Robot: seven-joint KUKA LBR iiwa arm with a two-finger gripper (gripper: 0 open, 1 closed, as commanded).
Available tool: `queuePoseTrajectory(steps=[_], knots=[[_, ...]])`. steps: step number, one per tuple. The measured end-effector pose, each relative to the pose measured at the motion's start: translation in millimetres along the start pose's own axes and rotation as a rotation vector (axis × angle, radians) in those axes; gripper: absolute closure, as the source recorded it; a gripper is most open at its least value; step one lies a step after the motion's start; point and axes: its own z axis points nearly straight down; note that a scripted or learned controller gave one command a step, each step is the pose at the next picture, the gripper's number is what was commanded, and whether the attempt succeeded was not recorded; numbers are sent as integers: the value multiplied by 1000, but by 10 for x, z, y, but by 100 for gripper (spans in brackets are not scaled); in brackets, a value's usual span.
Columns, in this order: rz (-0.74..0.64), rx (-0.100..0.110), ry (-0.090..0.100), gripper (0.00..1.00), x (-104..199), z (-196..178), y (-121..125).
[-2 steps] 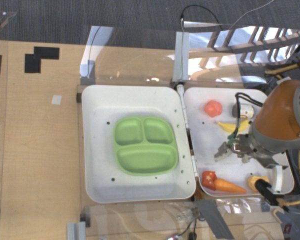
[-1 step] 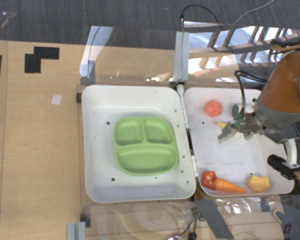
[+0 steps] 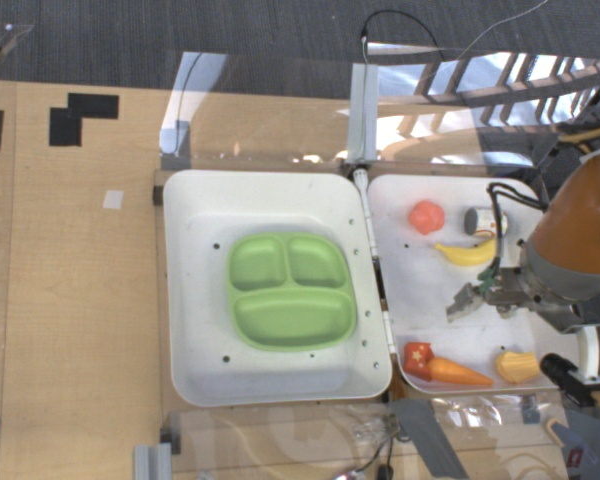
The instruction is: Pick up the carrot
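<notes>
No legible text or labels.

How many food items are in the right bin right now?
5: a tomato and banana towards the far side; a red pepper, carrot and yellow piece along the near wall. The arm may hide more.

The arm's orange band [image 3: 580, 223] sits at the frame's right; its hand [image 3: 465, 306] points left, fingers parted.

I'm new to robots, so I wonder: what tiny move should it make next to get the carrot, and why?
Probably shift the claw toward the bin's near edge and lower it, since the carrot lies there beside the red piece, apart from the claw hovering near the banana.
</notes>
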Motion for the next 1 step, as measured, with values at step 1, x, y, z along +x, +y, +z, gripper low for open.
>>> queuePoseTrajectory(steps=[1], knots=[[-557,-10,-4,0,15,512,37]])
